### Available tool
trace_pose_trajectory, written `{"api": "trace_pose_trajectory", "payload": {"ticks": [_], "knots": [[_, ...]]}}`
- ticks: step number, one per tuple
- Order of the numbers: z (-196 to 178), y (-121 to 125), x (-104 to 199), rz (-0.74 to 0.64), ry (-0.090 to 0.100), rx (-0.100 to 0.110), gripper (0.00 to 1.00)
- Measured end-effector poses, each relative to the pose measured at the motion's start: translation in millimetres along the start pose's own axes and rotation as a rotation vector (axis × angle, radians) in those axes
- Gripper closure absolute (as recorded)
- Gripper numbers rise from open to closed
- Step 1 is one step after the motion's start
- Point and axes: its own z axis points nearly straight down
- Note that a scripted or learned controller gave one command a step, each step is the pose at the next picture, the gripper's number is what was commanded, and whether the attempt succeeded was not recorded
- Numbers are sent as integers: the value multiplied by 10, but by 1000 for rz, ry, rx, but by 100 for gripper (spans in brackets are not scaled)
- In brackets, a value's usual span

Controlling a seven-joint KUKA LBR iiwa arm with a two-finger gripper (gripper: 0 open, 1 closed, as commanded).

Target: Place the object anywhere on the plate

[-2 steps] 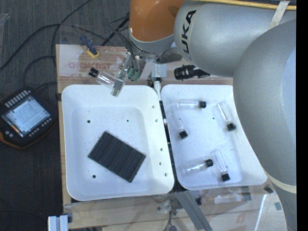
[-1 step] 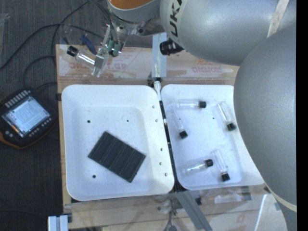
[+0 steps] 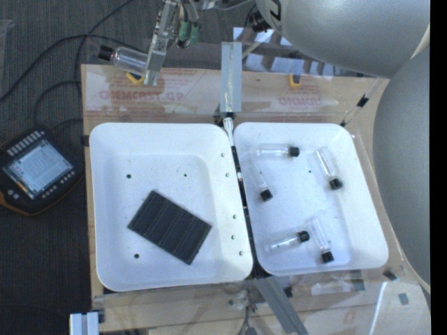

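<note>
Gripper (image 3: 152, 67) at eleven o'clock beyond the bins, fingers clamped on a clear vial (image 3: 127, 58) held crosswise, dark ribbed plate (image 3: 169, 227) at seven o'clock in left bin (image 3: 112, 145), five vials in right bin (image 3: 360, 187).

The end effector (image 3: 150, 65) grips a clear vial (image 3: 128, 58) above the bench's (image 3: 98, 96) far edge, beyond the left bin (image 3: 105, 145) holding a dark plate (image 3: 169, 227).

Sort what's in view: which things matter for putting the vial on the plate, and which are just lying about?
Job in hand:
- gripper, at the top above the left bin
- clear vial lying crosswise at its fingers
- dark plate in the left bin

Lying about:
- five capped vials in the right bin
- handheld controller left of the bench
</note>
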Motion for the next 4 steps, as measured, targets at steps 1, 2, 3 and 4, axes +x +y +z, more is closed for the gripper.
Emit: {"api": "trace_pose_trajectory", "payload": {"ticks": [1, 2, 3, 4], "knots": [[23, 0, -3, -296, 1, -1, 100], [-25, 13, -59, -612, 0, -3, 100], [-23, 21, -70, -1355, -2, -8, 100], [-21, -157, -109, -1686, -1, -9, 100]]}}
